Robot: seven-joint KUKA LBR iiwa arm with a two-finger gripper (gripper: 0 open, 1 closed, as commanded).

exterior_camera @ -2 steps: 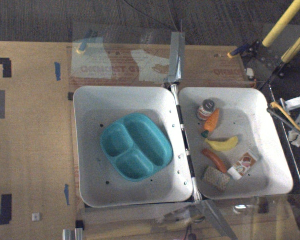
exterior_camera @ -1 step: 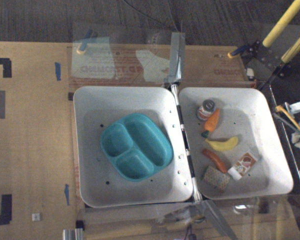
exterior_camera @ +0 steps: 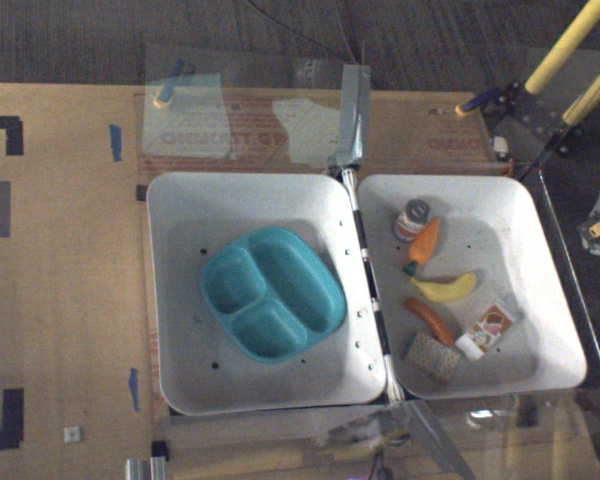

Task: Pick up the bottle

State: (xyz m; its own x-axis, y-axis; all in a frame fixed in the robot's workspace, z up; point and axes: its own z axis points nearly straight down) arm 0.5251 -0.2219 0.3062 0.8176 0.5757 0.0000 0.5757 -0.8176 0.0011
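A small bottle (exterior_camera: pixel 414 218) with a grey cap and a red and white label stands near the far left corner of the right bin (exterior_camera: pixel 555 298). An orange toy carrot (exterior_camera: pixel 423 245) lies right against its near side. Nothing is touching the bottle from above.
The right bin also holds a yellow banana (exterior_camera: pixel 445 287), a red sausage (exterior_camera: pixel 428 320), a small carton with a white cap (exterior_camera: pixel 485 330) and a brownish block (exterior_camera: pixel 433 358). A teal divided plate (exterior_camera: pixel 272 293) lies in the left bin (exterior_camera: pixel 180 218). Yellow-handled tools (exterior_camera: pixel 570 38) lean at the far right.
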